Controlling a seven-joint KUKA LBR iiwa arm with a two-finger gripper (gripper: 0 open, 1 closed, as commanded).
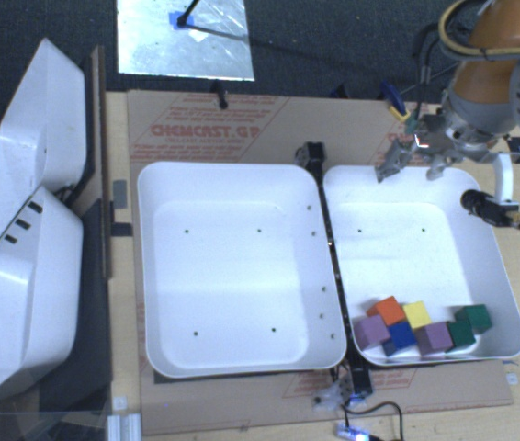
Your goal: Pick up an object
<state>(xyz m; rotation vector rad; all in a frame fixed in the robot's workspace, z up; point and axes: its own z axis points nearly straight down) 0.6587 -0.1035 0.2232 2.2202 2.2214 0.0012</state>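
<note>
Several small blocks lie clustered at the near edge of the right bin (425, 232): an orange block (390, 308), a yellow block (416, 314), a blue block (399, 337), two purple blocks (373, 329) (435, 336), and green blocks (470, 320). My gripper (415, 165) hangs over the far rim of the right bin, well away from the blocks. Its two fingers are spread apart with nothing between them.
The left bin (232, 265) sits beside the right one on a cardboard sheet (205, 127). A black clamp (311, 152) joins the bins at the far side. A shiny metal plate (185, 24) lies beyond the bench. White covers (35, 228) stand at the left.
</note>
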